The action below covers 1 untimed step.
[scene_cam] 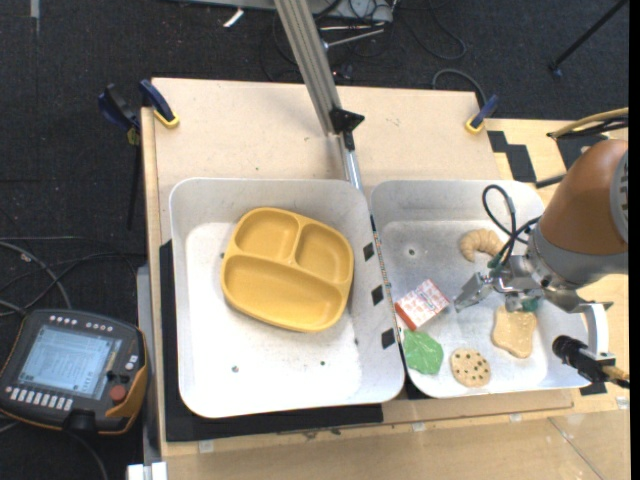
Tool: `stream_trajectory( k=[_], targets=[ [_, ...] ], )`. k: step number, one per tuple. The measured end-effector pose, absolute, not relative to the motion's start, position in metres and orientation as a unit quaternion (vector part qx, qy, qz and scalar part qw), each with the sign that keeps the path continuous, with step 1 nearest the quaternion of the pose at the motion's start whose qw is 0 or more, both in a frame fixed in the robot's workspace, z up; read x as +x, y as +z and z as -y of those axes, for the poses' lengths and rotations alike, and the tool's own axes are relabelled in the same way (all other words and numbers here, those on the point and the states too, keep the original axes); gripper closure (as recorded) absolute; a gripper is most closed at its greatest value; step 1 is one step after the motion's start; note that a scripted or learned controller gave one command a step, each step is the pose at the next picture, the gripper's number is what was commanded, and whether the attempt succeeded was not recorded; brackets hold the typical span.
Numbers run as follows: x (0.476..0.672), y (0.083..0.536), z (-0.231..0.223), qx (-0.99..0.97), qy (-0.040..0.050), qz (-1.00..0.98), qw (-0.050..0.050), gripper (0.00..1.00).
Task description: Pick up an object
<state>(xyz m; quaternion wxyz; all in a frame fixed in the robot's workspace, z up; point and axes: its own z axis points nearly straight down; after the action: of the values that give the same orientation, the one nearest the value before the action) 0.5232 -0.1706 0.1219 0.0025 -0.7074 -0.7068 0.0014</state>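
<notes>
Low in the right bin (392,208) lie a cookie (470,367), a green piece (423,352) and a toast slice (515,334). Above them the gripper (478,290) hangs spread, grasping nothing, beside a red-white packet (421,303). A yellow plate (288,267) fills the left bin (185,268).

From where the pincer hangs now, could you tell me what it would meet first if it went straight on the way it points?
The pincer points toward the view's left, so it would probably meet the red-and-white packet first, lying just beyond its tips on the right bin floor. Its height above the floor is unclear, so it might pass over.
</notes>
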Motion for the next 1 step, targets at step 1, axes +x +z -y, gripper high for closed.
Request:
stream_trajectory(
  k=[1],
  targets=[
    [0.5251, 0.1348, 0.1708, -0.707, -0.0002, 0.707, -0.001, 1.00]
  ],
)
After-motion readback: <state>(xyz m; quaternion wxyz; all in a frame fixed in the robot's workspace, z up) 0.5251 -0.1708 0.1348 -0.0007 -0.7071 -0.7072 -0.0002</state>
